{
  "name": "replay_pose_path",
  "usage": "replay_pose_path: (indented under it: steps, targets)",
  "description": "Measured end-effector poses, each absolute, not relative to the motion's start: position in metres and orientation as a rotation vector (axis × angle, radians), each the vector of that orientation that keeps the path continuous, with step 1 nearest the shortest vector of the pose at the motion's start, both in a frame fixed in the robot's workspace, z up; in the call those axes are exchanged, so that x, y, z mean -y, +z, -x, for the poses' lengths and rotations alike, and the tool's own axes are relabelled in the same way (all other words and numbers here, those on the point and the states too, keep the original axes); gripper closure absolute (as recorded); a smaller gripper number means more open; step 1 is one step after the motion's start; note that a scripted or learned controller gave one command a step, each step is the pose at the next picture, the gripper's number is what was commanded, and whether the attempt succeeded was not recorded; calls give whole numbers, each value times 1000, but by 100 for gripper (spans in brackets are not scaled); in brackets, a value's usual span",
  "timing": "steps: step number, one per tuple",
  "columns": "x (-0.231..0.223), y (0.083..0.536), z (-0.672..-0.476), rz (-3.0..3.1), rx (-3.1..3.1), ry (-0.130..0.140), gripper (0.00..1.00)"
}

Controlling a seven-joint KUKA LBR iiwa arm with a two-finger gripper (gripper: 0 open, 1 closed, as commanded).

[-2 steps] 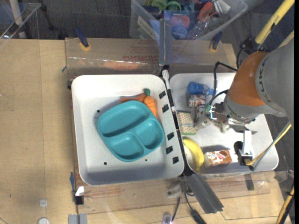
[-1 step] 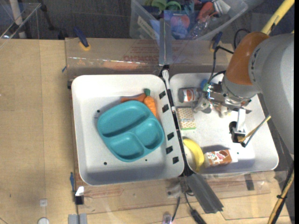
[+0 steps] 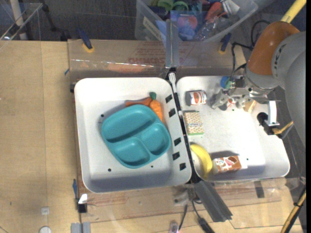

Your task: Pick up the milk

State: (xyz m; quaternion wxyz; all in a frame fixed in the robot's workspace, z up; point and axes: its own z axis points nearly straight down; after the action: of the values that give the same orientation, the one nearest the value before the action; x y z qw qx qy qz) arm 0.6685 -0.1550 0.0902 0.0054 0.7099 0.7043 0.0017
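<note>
Bench point(image 3: 39, 130) — light wood, carrying 2 shallow white bins side by side.

Left bin point(image 3: 92, 174): 1 teal divided plate point(image 3: 135, 136) with 3 compartments, lying tilted across the middle of the bin. 1 orange carrot point(image 3: 154, 106) with a green top, partly tucked under the plate's far edge, close to the wall shared with the other bin.

Right bin point(image 3: 265, 154): 1 small can point(image 3: 197, 98) with a red-and-white label, lying on its side near the far left corner. 1 flat patterned packet point(image 3: 193, 122), pale with green and tan print, just below the can along the dividing wall. 1 yellow banana point(image 3: 202, 159) at the near left corner, against the divider. 1 milk point(image 3: 227, 163) carton, small, brown and white with a red patch, lying on its side just beside the banana at the bin's near edge.

Arm point(image 3: 286, 67) — grey with an orange band, entering from the right over the far part of the right bin. Claw point(image 3: 224, 101) low near the bin's far side, to the right of the can and well apart from the milk; nothing is seen between its fingers, and whether it is released or clenched cannot be told.

Behind the bins: 1 clear plastic tub point(image 3: 194, 8) of mixed coloured items.
</note>
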Motion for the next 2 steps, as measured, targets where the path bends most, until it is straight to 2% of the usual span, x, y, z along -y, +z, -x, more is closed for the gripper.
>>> replay_pose_path:
  steps: [1,2]
  targets:
    - [154,99,-666,-2225,-2213,-9,100]
    - [79,220,-667,-2065,-2365,1,100]
